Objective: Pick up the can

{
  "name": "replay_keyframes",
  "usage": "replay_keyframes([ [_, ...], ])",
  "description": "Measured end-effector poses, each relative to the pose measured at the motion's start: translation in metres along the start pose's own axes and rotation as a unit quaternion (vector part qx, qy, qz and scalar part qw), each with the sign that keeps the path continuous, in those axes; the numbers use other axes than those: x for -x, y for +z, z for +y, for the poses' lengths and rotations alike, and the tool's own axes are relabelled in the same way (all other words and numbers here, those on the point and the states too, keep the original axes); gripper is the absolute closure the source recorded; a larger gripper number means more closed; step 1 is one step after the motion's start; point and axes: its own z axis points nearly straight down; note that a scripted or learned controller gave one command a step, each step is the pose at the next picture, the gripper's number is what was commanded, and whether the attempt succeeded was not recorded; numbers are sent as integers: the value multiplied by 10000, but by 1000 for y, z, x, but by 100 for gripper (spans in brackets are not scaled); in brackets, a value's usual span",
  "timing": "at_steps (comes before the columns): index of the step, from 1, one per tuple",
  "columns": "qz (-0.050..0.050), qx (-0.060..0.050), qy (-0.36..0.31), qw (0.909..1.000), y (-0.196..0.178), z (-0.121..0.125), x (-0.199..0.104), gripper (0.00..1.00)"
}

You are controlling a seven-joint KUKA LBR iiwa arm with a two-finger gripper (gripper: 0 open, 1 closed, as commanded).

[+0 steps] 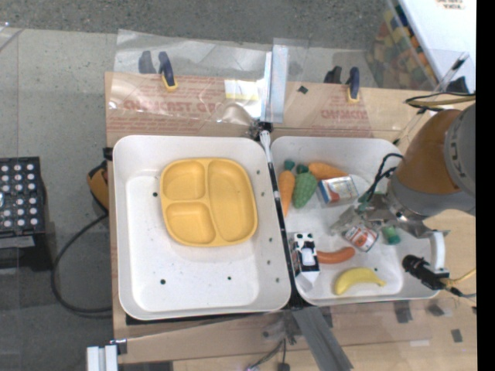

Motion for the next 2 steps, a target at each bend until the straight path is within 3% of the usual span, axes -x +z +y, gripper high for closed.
replay_keyframes([
  [1, 2, 12, 12, 10000, -10, 1, 1, 100],
  [2, 5, 1, -128, 9999, -110, 13, -55, 100],
])
